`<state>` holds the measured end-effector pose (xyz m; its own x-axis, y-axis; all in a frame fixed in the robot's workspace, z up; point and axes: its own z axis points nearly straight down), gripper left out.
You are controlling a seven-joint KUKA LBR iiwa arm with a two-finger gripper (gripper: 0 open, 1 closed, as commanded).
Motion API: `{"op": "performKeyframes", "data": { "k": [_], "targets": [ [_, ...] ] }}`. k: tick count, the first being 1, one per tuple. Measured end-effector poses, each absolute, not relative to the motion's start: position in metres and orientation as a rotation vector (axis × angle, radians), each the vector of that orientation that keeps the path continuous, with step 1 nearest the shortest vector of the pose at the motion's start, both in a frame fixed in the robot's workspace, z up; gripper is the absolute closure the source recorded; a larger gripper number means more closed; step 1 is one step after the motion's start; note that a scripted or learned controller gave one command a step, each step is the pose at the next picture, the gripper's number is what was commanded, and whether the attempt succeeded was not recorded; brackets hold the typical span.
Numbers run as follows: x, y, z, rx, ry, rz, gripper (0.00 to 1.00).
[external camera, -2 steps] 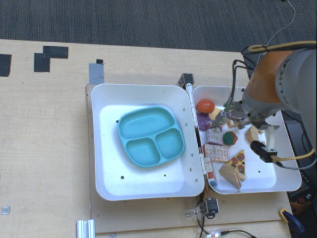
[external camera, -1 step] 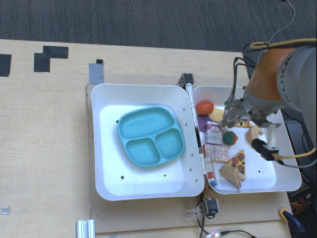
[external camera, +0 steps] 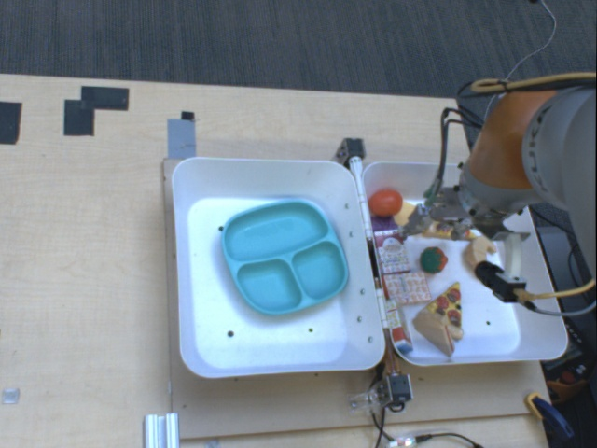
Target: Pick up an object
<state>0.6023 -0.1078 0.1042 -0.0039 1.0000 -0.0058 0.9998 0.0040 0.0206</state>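
Note:
The right bin (external camera: 536,343) holds several small objects. A red tomato-like ball (external camera: 384,202) lies at its far left, with a yellow piece (external camera: 405,213) beside it. A green round object (external camera: 432,259) sits near the middle. A pizza slice toy (external camera: 451,308) and a tan wedge (external camera: 433,326) lie toward the front. A printed card (external camera: 401,273) rests along the left wall. My gripper (external camera: 440,224) hangs low over the bin's far middle, just above the green object and right of the yellow piece. A pale object (external camera: 479,249) lies to its right.
The left bin (external camera: 201,343) holds a teal divided plate (external camera: 283,255). The grey arm with its orange band (external camera: 504,143) covers the right bin's far right corner. A black cable piece (external camera: 499,283) hangs over the bin's right side.

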Motion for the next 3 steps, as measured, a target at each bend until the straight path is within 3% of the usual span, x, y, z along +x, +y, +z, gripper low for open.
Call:
{"op": "performKeyframes", "data": {
  "k": [1,2,3],
  "targets": [
    [0.569,-0.085,0.087,2.216,2.217,0.006,0.0],
    [0.571,-0.084,0.099,2.211,2.216,0.013,1.0],
    [0.571,-0.084,0.099,2.21,2.216,0.013,0.0]
  ]
}}
